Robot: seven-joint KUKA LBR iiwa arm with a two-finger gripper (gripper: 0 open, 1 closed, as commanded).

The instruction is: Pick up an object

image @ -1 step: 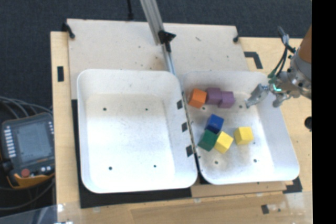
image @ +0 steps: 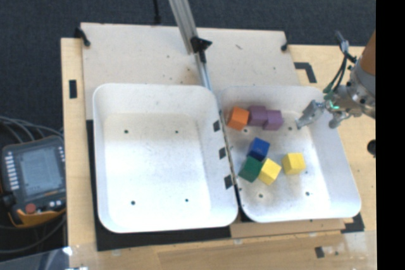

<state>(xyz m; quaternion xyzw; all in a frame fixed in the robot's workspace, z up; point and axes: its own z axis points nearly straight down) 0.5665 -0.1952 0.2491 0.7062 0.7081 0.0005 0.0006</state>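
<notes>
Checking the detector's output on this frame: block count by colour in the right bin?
orange block: 1
purple blocks: 2, touching side by side
blue block: 1
green block: 1
yellow blocks: 2
Total: 7, all in the right bin.

Two white bins sit side by side on the desk point(image: 73, 136): the left bin point(image: 158, 155) and the right bin point(image: 329, 180). The right one holds six blocks: one orange point(image: 238, 117), one purple point(image: 266, 117), one blue point(image: 258, 148), one green point(image: 250, 169) and two yellow point(image: 270, 171) point(image: 293, 163).
</notes>
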